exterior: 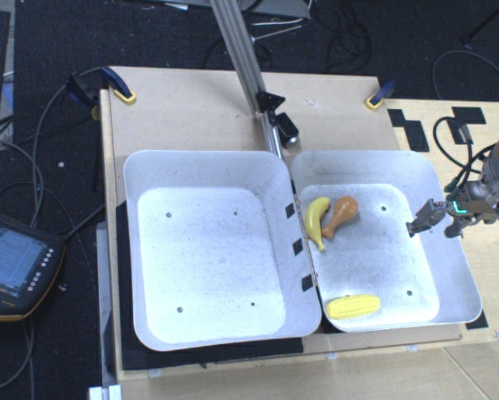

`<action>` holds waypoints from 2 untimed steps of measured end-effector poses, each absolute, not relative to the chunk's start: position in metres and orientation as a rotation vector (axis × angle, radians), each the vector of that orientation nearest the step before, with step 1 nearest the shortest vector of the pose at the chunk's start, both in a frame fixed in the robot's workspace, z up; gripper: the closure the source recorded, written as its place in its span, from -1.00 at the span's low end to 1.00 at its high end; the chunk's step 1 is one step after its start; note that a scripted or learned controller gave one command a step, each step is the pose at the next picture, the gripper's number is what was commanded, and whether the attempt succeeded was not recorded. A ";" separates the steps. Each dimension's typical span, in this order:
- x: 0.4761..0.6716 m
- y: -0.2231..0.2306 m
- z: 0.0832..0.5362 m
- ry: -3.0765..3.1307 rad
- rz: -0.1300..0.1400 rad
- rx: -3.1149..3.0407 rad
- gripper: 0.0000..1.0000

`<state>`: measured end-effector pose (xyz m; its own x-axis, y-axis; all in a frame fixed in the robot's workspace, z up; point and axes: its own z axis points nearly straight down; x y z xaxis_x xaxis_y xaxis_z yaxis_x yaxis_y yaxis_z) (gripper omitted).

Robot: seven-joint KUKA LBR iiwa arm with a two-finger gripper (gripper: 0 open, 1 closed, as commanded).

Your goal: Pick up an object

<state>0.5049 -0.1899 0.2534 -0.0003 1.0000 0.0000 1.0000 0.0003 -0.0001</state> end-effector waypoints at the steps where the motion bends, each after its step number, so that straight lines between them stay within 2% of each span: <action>1: 0.505 -0.190 0.253 -2.222 0.000 -2.221 -1.00; 2: 0.499 -0.187 0.192 -2.218 0.004 -2.218 -1.00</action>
